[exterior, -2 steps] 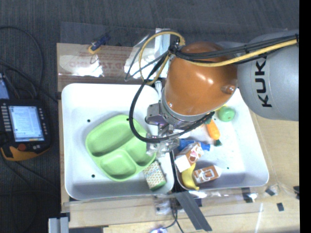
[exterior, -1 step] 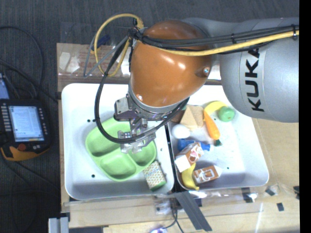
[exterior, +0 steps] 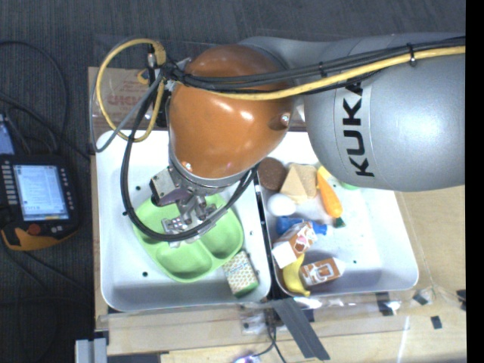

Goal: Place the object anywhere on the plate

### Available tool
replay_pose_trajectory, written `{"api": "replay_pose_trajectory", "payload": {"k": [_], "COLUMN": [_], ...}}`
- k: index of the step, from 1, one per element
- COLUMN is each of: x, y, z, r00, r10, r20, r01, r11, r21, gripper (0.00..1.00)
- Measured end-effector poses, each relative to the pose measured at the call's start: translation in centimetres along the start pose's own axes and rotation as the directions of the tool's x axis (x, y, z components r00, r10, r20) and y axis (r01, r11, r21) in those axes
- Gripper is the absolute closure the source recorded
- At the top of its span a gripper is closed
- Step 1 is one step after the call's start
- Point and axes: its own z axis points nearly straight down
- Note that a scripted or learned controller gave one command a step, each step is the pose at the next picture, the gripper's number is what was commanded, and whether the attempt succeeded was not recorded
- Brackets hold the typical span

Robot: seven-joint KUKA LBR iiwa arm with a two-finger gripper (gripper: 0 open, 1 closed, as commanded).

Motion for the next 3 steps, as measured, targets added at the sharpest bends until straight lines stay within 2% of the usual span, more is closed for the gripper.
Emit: {"api": "replay_pose_trajectory", "payload": {"k": [1,2,3], "x": [0.3,0.0,1.0], "y": [-2.3,-1.0,-1.3], "z": [0.8,11.3,-1.7], "r00": [0.963,0.84,0.706], "r10": [-0.271,-0.543,-0.708], "r20": [0.0,0.004,-0.003], "r01": [0.271,0.543,0.708], "r11": [0.963,0.84,0.706], "r21": [0.0,-0.004,0.005], "gripper": [1.0,1.0,1.0]}}
